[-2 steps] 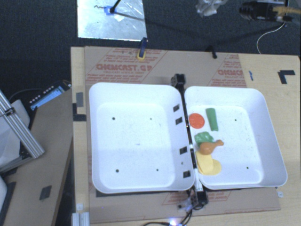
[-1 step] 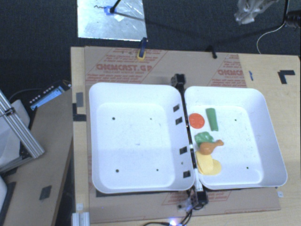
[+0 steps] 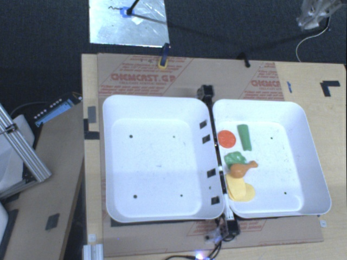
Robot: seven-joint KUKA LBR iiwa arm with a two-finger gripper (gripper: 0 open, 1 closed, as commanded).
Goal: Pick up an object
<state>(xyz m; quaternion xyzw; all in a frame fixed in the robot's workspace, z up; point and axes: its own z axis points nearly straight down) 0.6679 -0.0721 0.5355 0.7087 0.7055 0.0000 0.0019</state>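
Observation:
Several small objects lie in the left part of the right bin (image 3: 303, 161). A red disc (image 3: 227, 139) sits beside an upright green block (image 3: 244, 137). Below them a green leafy piece (image 3: 234, 157) touches an orange drumstick-shaped piece (image 3: 242, 168), and a flat yellow piece (image 3: 240, 190) lies under that. My gripper (image 3: 318, 7) is a pale blurred shape at the top right corner, far from the bins and well above the objects, over the dark floor.
The left bin (image 3: 116, 161) adjoins the right bin along a black hinged divider (image 3: 212, 156). A cardboard sheet (image 3: 179, 75) lies under both bins. A shiny metal plate (image 3: 127, 14) lies on the floor at the back left, with an aluminium frame (image 3: 21, 150) at the left.

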